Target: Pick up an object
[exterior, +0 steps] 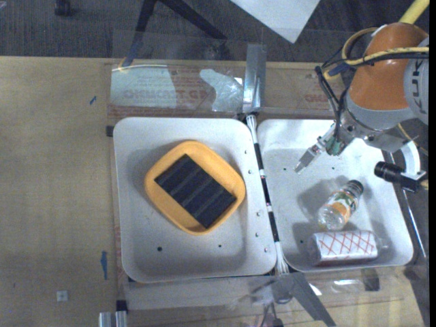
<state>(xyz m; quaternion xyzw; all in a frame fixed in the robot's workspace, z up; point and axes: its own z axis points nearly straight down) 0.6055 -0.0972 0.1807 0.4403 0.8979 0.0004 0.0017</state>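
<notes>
In the camera view, the right bin (pixel 402 251) holds two candidates in the lower right of the frame: a small clear bottle (pixel 340 206) with an orange label lying on its side, and just below it, close but seemingly apart, a white packet (pixel 345 244) with a red lattice print, also lying flat. The bottle looks light, stiff and slick, and being round it would likely roll if nudged; gripping across its body at the label seems the safest hold. The packet looks light and somewhat soft, best pinched across its short width. In the left bin (pixel 129 237), at the centre left of the frame, sits a yellow tray-like object with a dark ribbed panel (pixel 195 194), broad and probably hard to span. The grey arm with its orange band comes in from the upper right, wrist tilted down and to the left, so the tool (pixel 308 158) hangs above bare bin floor, up and left of the bottle, carrying nothing; whether it is spread or closed I cannot tell.
</notes>
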